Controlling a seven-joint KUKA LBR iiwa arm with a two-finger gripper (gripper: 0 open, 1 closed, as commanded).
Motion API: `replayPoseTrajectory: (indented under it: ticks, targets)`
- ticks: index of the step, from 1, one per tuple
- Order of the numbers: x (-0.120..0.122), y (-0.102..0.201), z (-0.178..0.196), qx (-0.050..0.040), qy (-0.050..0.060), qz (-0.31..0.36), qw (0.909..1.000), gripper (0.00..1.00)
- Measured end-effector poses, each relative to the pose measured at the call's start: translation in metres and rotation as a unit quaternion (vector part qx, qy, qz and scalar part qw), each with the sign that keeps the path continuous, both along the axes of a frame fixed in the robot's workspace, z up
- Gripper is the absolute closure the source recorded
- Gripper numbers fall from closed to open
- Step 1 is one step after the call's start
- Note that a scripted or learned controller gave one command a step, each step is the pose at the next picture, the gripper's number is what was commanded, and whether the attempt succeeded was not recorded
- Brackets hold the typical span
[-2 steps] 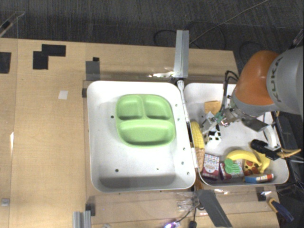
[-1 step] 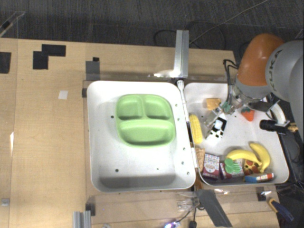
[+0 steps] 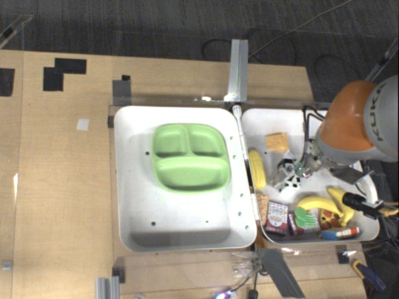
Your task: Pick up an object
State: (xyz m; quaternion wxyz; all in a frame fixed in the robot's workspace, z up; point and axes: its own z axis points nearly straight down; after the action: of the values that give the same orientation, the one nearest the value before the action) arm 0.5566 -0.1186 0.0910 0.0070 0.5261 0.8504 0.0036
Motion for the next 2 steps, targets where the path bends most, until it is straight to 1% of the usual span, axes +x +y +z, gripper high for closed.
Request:
replayPoseTrajectory:
  ticks: [1, 2]
  targets:
    - [0.0, 0.0, 0.0, 0.0, 0.0, 0.0, 1.0, 0.0]
    - [0.003, 0.001, 0.011, 0.0006, -0.004, 0.001, 1.0, 1.0]
